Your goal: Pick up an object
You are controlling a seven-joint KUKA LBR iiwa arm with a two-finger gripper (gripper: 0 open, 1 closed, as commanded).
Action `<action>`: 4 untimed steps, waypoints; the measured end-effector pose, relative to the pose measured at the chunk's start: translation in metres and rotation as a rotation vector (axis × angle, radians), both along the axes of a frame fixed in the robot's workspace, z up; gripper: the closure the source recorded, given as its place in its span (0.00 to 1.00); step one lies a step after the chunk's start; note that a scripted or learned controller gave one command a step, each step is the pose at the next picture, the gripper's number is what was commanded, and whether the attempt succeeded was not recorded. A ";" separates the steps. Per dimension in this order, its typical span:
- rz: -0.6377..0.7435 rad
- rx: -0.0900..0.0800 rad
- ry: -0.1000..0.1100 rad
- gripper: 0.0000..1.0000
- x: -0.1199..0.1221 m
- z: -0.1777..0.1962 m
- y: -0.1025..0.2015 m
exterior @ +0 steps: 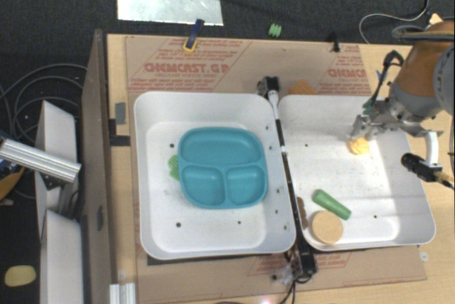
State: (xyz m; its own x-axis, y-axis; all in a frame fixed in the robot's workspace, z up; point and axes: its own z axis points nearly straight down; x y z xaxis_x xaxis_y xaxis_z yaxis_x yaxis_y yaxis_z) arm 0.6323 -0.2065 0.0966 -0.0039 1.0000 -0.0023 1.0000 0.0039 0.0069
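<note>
In the right bin (398,224) a small yellow object (360,146) lies near the back, a green cylinder (332,204) lies toward the front, and a tan wooden disc (327,228) sits at the front left corner. My gripper (361,129) hangs just above and behind the yellow object, almost touching it, with the grey arm and orange band reaching in from the right. A blue divided plate (222,166) rests in the left bin (160,224), with a green item (173,166) peeking out at its left edge.
A black divider strip (281,146) runs between the two bins. The bins sit on a cardboard sheet (213,61). Cables and a metal rail (39,160) lie off the bench to the left.
</note>
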 end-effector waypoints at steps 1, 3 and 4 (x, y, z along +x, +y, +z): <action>0.001 0.003 0.002 1.00 -0.043 0.071 0.036; 0.005 0.004 0.007 1.00 -0.051 0.136 0.118; -0.008 0.000 0.006 1.00 -0.067 0.125 0.058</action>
State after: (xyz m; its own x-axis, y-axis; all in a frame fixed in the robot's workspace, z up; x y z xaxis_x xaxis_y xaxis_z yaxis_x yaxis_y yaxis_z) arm 0.5649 -0.1482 0.2217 0.0040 1.0000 -0.0021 1.0000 -0.0040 0.0009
